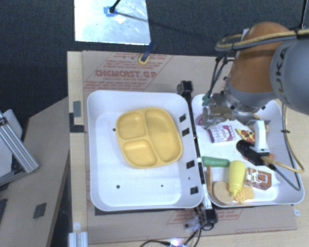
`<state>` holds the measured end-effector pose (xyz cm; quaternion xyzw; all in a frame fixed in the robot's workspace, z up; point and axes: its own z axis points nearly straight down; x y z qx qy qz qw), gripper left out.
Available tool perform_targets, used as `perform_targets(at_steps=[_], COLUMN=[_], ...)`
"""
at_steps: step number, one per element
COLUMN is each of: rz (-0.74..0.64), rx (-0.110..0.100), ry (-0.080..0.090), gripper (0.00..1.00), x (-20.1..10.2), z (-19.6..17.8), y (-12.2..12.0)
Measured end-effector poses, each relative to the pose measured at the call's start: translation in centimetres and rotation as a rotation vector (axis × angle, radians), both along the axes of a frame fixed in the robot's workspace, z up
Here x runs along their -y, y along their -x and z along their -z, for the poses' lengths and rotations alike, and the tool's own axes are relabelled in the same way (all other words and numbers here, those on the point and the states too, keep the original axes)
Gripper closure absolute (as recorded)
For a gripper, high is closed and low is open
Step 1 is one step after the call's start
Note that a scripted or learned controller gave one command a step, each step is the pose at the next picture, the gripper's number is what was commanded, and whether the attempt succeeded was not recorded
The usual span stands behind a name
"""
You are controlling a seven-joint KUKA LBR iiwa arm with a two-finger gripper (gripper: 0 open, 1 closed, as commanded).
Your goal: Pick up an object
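Packet (pixel 221 133), purple and white, lies flat in the right bin (pixel 291 181), toward its back-left part, just beside the gripper (pixel 212 117), which hangs low over that corner. Jaws: I cannot tell whether apart or together, too blurred to read. My read: packet is light, thin, probably soft and crinkly; little height to pinch, and it may skid on the smooth bin floor. I would take it across its short width, near an edge. Close by: green piece (pixel 216 162), yellow bottle-shaped toy (pixel 237 175), printed card (pixel 261 179). Yellow divided plate (pixel 147 138) sits in the left bin (pixel 139 184)
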<state>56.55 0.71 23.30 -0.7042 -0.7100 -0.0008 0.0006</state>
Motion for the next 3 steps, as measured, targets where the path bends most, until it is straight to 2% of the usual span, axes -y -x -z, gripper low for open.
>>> perform_targets(at_steps=[1, 3], rz=[0.007, 0.003], rx=[0.000, 0.002], ry=[0.001, 0.001], gripper=[1.00, 1.00], x=[1.4, 0.4], z=[0.2, -0.1], y=[0.4, 0.1])
